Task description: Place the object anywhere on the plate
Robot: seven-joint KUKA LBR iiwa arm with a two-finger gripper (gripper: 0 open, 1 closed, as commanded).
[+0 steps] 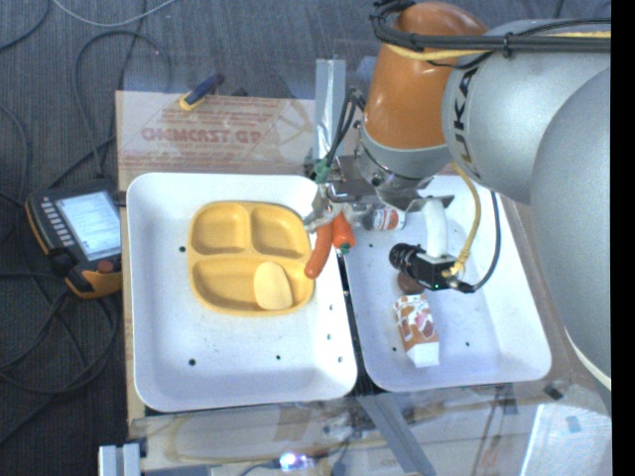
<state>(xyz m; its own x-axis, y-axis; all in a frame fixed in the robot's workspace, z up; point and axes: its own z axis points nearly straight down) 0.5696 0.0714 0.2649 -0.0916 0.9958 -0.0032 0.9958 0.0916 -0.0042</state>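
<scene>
Over the seam between the two shallow white bins, the hand (332, 216) is seen clenched on an orange carrot-shaped toy (325, 246), which hangs tilted beside the right rim of the yellow three-compartment plastic plate (220, 234) in the left bin (159, 365). A pale yellow oval piece (273, 286) lies on the plate's lower compartment. A small brown-and-white carton (417, 330) lies in the right bin (506, 355).
</scene>
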